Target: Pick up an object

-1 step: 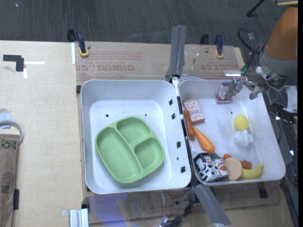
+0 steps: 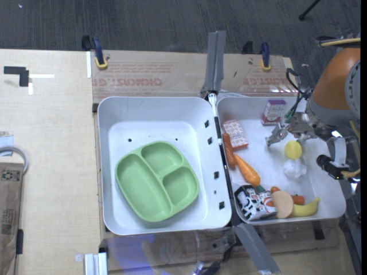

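From my remote seat I see the pincer (image 2: 279,135) spread and holding nothing in the right bin (image 2: 335,211), with the yellow lemon (image 2: 293,149) lying just beside it, toward the bin's near side and slightly right.

We see the arm (image 2: 338,87) reaching in from the right, gripper (image 2: 279,135) lowered, fingers spread, holding nothing.

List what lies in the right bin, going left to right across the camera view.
Carrot, claw, yellow lemon, banana.
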{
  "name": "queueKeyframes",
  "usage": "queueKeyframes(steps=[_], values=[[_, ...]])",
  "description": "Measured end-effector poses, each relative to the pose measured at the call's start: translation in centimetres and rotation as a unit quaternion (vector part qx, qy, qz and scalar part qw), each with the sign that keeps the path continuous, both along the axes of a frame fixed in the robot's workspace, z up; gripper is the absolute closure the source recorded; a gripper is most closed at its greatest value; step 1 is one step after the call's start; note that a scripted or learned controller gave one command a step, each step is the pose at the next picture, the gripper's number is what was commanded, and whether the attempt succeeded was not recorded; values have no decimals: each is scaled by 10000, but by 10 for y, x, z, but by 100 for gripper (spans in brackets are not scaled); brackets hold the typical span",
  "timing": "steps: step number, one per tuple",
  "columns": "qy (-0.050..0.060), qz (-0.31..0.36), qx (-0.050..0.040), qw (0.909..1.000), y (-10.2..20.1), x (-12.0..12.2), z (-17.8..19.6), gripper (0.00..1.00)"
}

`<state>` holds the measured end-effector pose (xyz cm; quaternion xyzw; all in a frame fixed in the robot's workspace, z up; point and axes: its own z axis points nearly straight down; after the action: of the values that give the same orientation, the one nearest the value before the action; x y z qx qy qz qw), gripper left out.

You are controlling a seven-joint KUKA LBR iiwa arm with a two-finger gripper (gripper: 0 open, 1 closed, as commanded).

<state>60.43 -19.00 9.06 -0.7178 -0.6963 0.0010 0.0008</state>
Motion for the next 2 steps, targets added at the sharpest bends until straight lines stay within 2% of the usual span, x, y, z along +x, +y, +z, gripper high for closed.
queueKeyframes(steps=[1, 2], values=[[41, 369, 73, 9993, -20, 55, -1, 0], [10, 77, 24, 10000, -16, -26, 0, 0]])
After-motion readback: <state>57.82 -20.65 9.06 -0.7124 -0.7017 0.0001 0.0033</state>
